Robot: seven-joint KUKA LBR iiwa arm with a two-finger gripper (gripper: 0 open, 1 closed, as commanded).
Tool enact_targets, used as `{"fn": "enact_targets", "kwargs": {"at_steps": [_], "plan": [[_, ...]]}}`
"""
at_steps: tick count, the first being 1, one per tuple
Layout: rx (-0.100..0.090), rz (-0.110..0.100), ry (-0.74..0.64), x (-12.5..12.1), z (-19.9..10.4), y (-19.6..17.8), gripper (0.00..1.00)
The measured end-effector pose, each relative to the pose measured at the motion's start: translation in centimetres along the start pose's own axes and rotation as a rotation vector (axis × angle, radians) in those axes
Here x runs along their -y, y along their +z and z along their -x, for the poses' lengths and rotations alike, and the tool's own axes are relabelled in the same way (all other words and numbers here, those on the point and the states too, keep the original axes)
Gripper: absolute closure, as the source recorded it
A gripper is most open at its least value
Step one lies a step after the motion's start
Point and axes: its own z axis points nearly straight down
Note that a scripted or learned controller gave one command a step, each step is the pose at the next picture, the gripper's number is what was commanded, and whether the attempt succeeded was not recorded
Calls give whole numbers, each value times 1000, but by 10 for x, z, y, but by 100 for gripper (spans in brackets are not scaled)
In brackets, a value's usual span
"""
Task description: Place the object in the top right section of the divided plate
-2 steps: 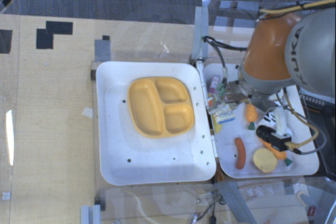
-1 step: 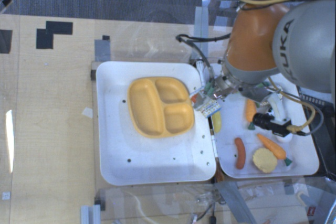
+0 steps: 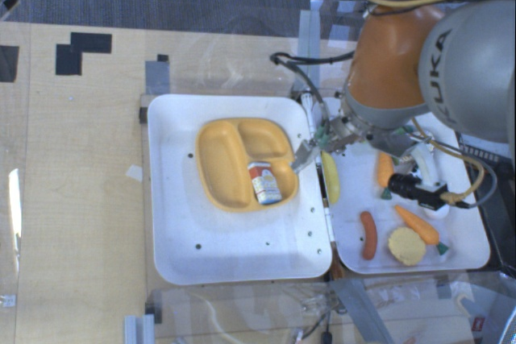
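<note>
While the grey arm (image 3: 451,52) reaches in from the right, its tool (image 3: 305,155) hangs over the right rim of the yellow divided plate (image 3: 230,165) in the left bin (image 3: 173,238); cannot tell how the tool is set. Small can (image 3: 264,182) lies on its side in the plate's lower right section, tool not touching it. Right bin (image 3: 476,254) holds a banana (image 3: 330,177), sausage (image 3: 368,234), carrot (image 3: 418,225), round yellow piece (image 3: 406,246), all on the table (image 3: 72,197).
</note>
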Motion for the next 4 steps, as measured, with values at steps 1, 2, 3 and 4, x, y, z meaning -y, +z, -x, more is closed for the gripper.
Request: {"fn": "enact_targets", "kwargs": {"at_steps": [1,2,3,4], "plan": [[0,2,-97,7,-65,-38,0],[0,1,-96,7,-64,-38,0],[0,1,-96,7,-64,-38,0],[0,1,-96,7,-64,-38,0]]}}
